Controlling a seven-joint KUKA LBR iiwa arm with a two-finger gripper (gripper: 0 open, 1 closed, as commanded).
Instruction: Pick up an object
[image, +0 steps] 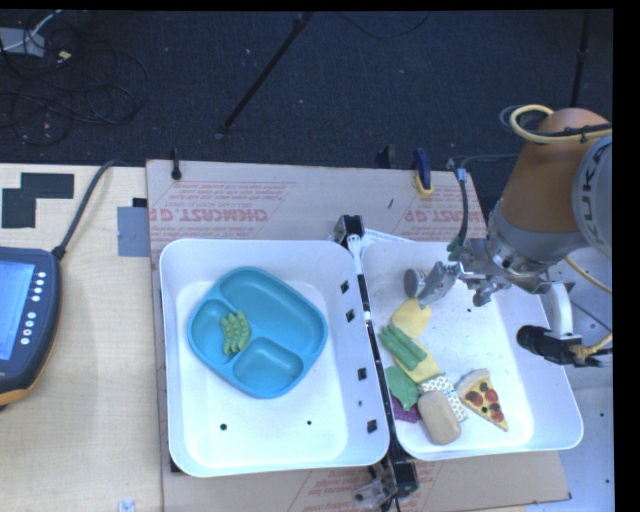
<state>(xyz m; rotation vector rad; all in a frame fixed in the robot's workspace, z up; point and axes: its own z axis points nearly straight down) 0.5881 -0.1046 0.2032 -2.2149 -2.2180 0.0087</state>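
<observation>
A: What's hard to read?
B: Toy food pile (425, 375) in the right bin (545, 425) overlaps; lower pieces are hidden. Arm cut off at the right edge.
A: Arm pose?
B: Bent low over the right bin, gripper (432, 284) just above the yellow piece (411, 318). Jaws: can't tell, too blurry.

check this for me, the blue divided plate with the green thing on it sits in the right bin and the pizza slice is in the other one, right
Not quite. The camera view shows the blue divided plate, with the green thing on it, in the left bin, not the right. The pizza slice is indeed in the other one, the right bin.
</observation>
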